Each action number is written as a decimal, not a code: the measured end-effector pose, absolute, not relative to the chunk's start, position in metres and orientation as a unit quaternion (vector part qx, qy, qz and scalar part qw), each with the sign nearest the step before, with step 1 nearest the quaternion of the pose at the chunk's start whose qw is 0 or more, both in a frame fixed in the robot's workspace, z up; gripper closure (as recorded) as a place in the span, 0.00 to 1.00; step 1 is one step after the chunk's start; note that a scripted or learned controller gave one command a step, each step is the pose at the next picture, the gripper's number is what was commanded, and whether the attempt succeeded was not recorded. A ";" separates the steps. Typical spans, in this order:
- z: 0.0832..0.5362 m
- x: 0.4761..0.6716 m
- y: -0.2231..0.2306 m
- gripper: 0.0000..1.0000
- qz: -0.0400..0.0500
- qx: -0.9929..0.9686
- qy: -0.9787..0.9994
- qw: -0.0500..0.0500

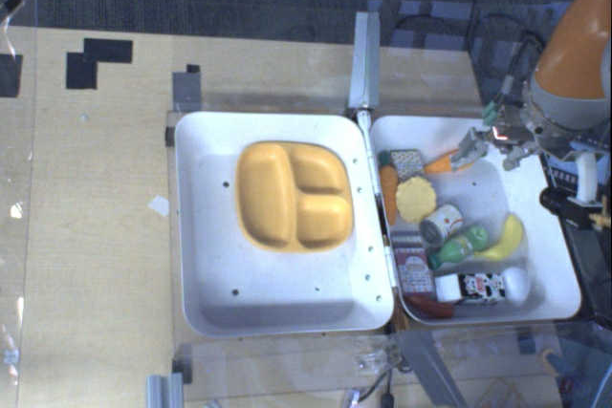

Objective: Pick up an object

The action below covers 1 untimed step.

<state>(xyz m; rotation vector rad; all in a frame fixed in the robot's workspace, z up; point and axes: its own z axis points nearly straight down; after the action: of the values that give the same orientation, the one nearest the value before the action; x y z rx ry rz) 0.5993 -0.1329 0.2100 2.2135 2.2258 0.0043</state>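
My gripper [491, 152] hangs over the far side of the right bin [553, 248], its two fingers spread apart with nothing between them. Just left of one fingertip [469, 148] lies a small orange piece [440, 164]. Below it sit a grey speckled block [407, 163], a yellow round disc [416, 200], a carrot [388, 191], a small can [440, 224], a green bottle [459, 246], a banana [505, 239] and a white bottle with black patches [483, 286]. The gripper touches none of them.
The left bin [206, 234] holds a yellow divided tray [292, 196]. A metal divider post [362, 62] rises between the bins. A red item [432, 307] and a printed box [413, 270] lie at the right bin's near left. Cables run behind the arm.
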 end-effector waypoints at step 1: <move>0.096 0.520 -0.124 0.00 0.001 0.703 0.711 0.001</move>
<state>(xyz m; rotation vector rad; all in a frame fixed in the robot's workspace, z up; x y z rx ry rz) 0.5200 -0.1241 0.0960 2.2076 2.2314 0.0041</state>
